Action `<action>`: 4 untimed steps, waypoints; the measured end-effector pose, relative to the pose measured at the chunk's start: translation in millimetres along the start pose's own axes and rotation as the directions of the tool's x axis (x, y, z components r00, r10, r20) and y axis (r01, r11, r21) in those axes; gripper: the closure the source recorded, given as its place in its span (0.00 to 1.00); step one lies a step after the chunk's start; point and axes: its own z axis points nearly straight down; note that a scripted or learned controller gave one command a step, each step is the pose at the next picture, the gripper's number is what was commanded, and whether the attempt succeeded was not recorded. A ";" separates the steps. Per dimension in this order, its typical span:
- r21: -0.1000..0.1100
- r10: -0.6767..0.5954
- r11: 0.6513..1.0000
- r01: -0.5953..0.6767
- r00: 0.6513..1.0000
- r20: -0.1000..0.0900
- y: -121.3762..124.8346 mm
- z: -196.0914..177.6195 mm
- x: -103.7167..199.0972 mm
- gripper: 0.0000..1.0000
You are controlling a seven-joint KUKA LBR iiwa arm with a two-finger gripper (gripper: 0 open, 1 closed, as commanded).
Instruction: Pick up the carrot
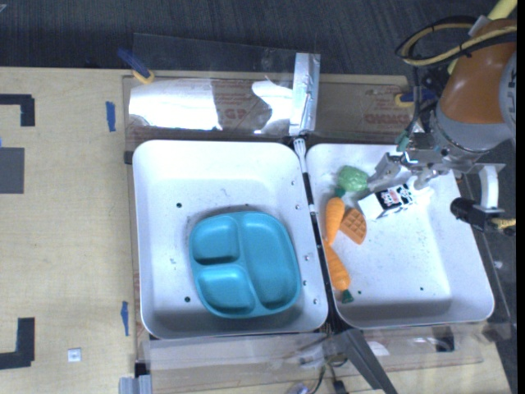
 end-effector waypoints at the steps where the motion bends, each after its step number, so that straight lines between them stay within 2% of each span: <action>1: 0.001 -0.141 0.990 0.141 0.990 -0.002 -5.5 12.5 90.2 0.00; 2: -0.004 -0.280 0.960 0.280 0.960 0.003 15.9 11.7 57.2 0.00; 3: -0.029 -0.338 0.941 0.338 0.941 0.016 22.3 85.6 21.8 0.00; 4: -0.012 -0.419 0.908 0.419 0.908 0.005 1.2 7.2 88.9 0.00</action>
